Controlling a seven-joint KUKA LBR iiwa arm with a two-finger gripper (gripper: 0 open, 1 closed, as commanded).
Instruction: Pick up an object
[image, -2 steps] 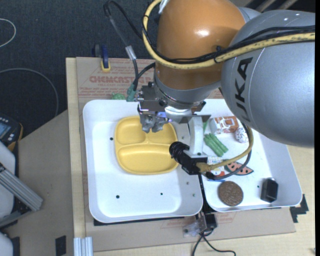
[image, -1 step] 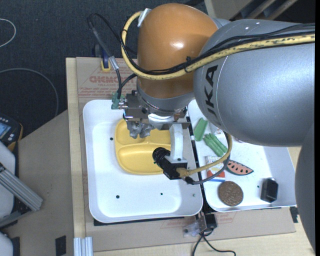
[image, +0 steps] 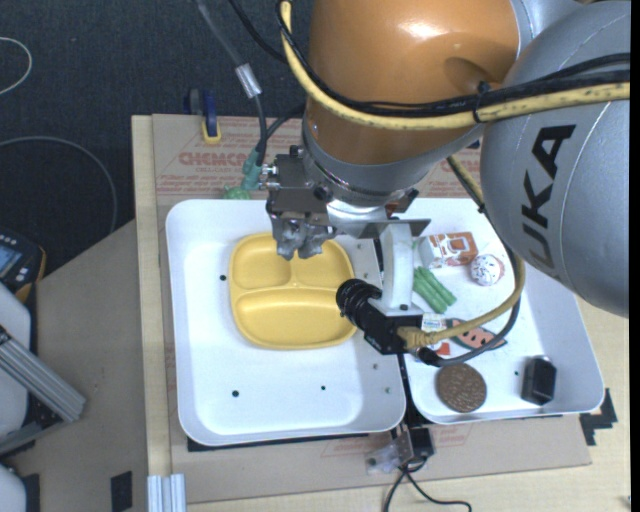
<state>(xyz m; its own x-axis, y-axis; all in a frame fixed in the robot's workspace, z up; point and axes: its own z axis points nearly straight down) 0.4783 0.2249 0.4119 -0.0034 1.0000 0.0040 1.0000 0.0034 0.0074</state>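
From my remote seat I see the left bin (image: 200, 330) carrying one thing, a yellow divided plate (image: 290, 300) with three compartments, lying in the bin's far half and reaching nearly to its right wall. The near half of that bin shows bare white floor with a few small dark dots.

The hand (image: 300, 240) hangs over the far edge of the plate, at the ridge between the two far compartments. Its grey finger tips point down and sit close together at the plate's rim; I cannot tell whether they are closed on the rim or just above it, so I cannot call the hand open or gripping. Above it the orange band (image: 410, 60) and the grey arm (image: 570, 150) cover much of the far right of the desk.

At the seam between the bins, a black cable fitting (image: 365, 310) and a yellow hose (image: 480, 315) drape across the near right corner of the plate.

In the right bin (image: 575, 330) I see green sticks (image: 433, 290) near its left wall, a small orange and white packet (image: 450, 248) toward the far edge, a white speckled ball (image: 487, 269) just beside the packet, a brown round disc (image: 461, 387) at the near edge, and a black block (image: 539, 379) toward the near right corner.
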